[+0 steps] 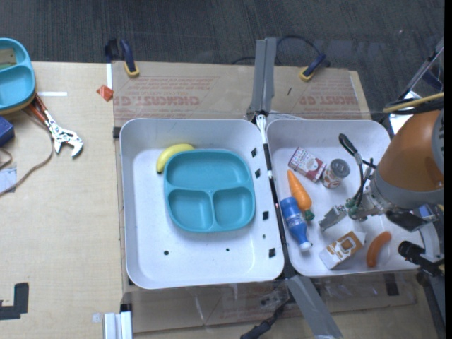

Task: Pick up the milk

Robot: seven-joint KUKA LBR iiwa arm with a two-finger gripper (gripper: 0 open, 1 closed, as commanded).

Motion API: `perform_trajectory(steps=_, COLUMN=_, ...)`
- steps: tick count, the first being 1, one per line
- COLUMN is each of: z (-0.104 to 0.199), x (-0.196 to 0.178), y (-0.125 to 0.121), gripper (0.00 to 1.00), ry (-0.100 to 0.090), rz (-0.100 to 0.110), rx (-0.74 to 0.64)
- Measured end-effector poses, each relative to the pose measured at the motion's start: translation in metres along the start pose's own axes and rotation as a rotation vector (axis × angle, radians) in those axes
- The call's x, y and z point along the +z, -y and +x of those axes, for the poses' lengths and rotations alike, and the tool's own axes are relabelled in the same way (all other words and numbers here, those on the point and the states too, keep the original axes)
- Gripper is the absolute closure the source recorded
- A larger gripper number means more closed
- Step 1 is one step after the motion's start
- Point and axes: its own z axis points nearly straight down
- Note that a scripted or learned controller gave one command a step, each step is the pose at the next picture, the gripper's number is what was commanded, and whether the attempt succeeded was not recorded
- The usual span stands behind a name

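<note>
The milk (342,248) looks to be the white carton with a brown-orange label, lying on its side near the front of the right bin (321,129). My gripper (336,216) hangs low over the middle of that bin, just above and behind the carton, between it and a blue bottle (295,221). Nothing is seen held in the gripper. The arm's grey and orange wrist (417,157) covers the bin's right side.
The right bin also holds a red-and-white box (306,164), a small can (337,172), a carrot (300,189) and a sausage (378,248) right of the carton. In the left bin (141,210) lie a teal divided plate (210,189) and a banana (171,154).
</note>
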Motion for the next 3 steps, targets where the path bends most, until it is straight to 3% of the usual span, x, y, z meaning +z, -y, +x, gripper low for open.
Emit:
perform_trajectory(steps=1, z=0.039, x=0.0, y=0.012, gripper=0.0, ry=-0.001, rz=0.0, rx=-0.118)
perform_trajectory(steps=2, z=-0.026, x=0.0, y=0.031, gripper=0.0, ry=0.001, rz=-0.001, rx=0.048)
perform_trajectory(steps=3, z=0.049, x=0.0, y=0.009, gripper=0.0, ry=0.0, rz=0.0, rx=0.038)
